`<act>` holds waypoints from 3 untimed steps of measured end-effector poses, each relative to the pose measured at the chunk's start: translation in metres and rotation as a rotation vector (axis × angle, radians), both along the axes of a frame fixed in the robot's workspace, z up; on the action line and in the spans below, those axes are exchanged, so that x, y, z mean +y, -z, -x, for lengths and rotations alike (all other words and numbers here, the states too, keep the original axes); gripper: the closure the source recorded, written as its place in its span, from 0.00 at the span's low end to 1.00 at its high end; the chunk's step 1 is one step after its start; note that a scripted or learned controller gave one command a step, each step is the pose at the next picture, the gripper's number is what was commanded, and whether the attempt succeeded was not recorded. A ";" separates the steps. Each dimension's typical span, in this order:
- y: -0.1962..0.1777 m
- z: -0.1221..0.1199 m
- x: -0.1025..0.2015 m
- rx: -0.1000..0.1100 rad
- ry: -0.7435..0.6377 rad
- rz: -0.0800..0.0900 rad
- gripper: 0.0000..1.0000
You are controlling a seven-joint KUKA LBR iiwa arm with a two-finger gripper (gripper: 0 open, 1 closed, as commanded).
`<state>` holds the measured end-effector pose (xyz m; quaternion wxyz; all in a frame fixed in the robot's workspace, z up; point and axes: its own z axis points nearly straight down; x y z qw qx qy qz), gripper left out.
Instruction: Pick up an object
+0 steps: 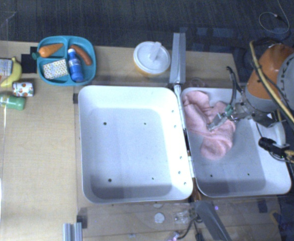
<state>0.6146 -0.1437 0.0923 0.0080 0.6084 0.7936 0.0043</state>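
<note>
Wooden bench [36, 159] carries two white bins; the right bin [247, 185] serves as landmark. Left of it, touching along one edge, sits the left bin [131, 144]. From its right side reaches the grey arm [282, 84]. Inside it, toward the left wall, lies a crumpled pink cloth [209, 127]. The gripper [218, 120] rests on that cloth; its fingers are slightly parted, pressing into the folds, grip unconfirmed.

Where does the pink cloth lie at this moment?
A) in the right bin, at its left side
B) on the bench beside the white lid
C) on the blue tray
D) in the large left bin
A: the pink cloth lies crumpled inside the right bin, against its left wall, with the claw down over it.
</note>
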 end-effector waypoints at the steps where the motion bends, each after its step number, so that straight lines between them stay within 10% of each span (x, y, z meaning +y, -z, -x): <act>1: -0.012 -0.002 0.002 -0.005 -0.003 -0.001 1.00; 3: -0.097 -0.056 0.013 0.013 -0.060 -0.001 1.00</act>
